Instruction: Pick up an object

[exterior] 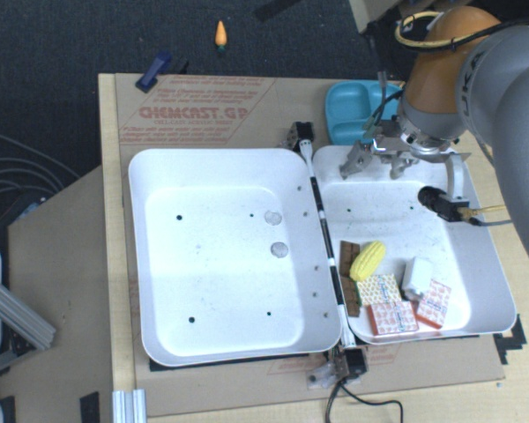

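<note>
The grey two-finger gripper (376, 159) hung with jaws spread, pinching nothing, over the right white plastic bin's (476, 263) upper edge. A ridged yellow corn-shaped toy (368, 260) lay lower in that bin, among patterned boxes (388, 305).

One fixed camera is looking down at a slant from above the bench (203, 104), taking in both bins (159, 201) from moderately far, the arm (476, 69) entering at right.
</note>
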Controlling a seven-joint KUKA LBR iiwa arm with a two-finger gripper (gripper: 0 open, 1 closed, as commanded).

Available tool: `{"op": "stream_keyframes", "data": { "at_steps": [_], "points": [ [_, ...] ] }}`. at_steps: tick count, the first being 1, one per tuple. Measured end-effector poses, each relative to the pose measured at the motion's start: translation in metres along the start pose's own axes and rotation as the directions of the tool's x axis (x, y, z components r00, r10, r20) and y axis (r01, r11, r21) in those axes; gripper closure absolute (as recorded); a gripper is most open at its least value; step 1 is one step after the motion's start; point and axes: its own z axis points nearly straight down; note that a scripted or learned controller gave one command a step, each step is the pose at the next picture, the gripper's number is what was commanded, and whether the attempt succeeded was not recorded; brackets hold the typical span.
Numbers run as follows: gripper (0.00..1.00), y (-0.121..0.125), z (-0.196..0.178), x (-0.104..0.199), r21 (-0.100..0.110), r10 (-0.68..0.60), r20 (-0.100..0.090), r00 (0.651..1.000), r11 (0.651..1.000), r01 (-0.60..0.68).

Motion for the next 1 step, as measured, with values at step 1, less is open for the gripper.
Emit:
{"op": "stream_keyframes", "data": {
  "at_steps": [1],
  "points": [
    [1.00,0.0006,-0.0102,0.0004,-0.002,0.000,0.000,1.000,1.000,0.000]
  ]
}}
